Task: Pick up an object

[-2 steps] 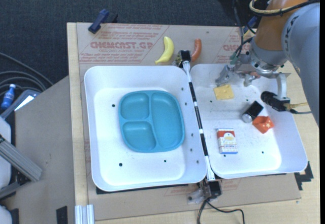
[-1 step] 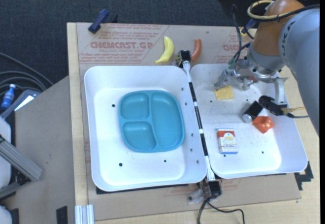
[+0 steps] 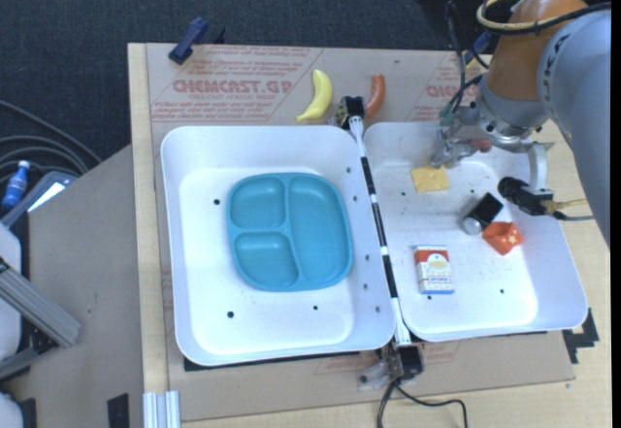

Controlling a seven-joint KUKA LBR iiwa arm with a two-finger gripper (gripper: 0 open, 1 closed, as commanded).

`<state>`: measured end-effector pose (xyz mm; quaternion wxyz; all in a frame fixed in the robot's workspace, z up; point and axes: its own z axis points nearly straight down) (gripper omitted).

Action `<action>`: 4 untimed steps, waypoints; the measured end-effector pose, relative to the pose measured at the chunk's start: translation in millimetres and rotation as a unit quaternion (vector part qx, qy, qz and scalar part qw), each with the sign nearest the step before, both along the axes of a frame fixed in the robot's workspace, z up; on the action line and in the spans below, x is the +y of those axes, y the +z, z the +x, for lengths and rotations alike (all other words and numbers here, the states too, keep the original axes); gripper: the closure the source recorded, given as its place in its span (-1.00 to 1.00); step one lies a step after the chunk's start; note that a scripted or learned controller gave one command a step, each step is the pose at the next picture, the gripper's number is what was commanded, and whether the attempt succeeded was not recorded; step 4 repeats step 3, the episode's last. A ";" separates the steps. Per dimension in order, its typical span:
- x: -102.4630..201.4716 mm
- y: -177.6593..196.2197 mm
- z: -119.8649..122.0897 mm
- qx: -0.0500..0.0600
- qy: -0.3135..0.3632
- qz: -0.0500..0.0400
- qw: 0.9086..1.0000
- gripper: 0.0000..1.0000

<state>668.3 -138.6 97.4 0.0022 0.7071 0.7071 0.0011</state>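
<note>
Right bin (image 3: 543,305), far left quarter: the yellow block (image 3: 430,180), the likeliest target since it lies closest under the hand (image 3: 451,148). It lies flat on the bin floor, near the far rim and a little way in from the left wall, apart from every other item. It looks nearly square. Its slightly longer axis seems to run across the bin, from the left wall toward the right, turned a little off the rim line, though the outline is too soft to be sure.

The hand stands at the block's far right corner, low over the floor. You cannot tell whether it is spread or pressed together, and nothing is seen gripped in it. Judge the task as not yet done: approach made, with grasp and lift both left.

Toward the right wall lie a small dark object (image 3: 482,213) and an orange lump (image 3: 503,238), and near the bin's middle a red-and-white carton (image 3: 435,271). The left bin (image 3: 199,319) holds a blue divided plate (image 3: 289,227). On the counter (image 3: 243,77), beyond the far rims, sits a banana (image 3: 316,96).
</note>
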 end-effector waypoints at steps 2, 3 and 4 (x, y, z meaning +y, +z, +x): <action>1.3 -12.6 -2.0 0.003 0.000 0.001 1.000 -1.00; 1.2 -0.5 -0.2 0.000 0.000 0.000 1.000 1.00; 1.2 -0.5 -0.2 0.000 0.000 0.000 1.000 1.00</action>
